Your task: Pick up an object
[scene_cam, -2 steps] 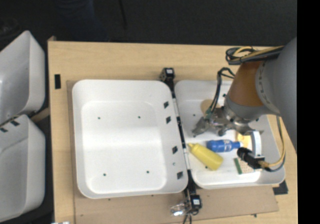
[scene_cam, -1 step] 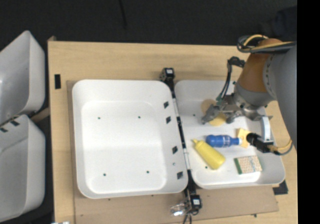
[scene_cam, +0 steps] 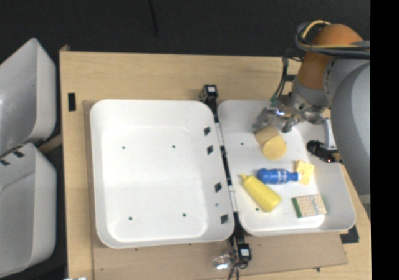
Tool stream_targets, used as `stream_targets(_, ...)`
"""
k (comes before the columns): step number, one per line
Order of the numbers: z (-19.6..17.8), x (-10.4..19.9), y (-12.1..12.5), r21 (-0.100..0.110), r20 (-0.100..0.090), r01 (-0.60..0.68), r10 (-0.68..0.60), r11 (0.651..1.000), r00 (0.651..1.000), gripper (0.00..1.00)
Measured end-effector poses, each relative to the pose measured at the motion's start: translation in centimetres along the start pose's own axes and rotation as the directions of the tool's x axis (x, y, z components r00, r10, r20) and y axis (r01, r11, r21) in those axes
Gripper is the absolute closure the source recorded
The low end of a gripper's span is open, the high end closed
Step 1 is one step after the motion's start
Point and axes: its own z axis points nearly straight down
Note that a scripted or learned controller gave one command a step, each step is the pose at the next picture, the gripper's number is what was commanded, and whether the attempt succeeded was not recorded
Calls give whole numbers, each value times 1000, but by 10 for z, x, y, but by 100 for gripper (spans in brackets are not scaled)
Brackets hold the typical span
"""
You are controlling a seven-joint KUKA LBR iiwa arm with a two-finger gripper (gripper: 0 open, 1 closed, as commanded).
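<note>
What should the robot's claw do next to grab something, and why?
Probably dip a little lower onto the tan cylinder. The claw hangs right above its upper end in the right bin, and nothing sits between its tips yet. The blue bottle and yellow bottle lie farther away.

The tool (scene_cam: 275, 121) hangs low over the right bin (scene_cam: 240, 120), just at the tan cylinder (scene_cam: 273, 145). Below sit a blue bottle (scene_cam: 277, 176), a yellow bottle (scene_cam: 261, 193), a small yellow block (scene_cam: 305, 169) and a green-edged sponge (scene_cam: 309, 206). The left bin (scene_cam: 149, 110) rests on the desk (scene_cam: 156, 76).
</note>
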Motion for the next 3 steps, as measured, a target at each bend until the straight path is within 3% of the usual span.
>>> stream_targets(1, -2, 83, 10, 1, 2, 4, -4, 1000, 1000, 0)
stream_targets(2, 0, 14, 14, 8, -1, -8, 8, 1000, 1000, 0)
stream_targets(3, -2, 73, 16, 8, 2, 0, 0, 1000, 1000, 0)
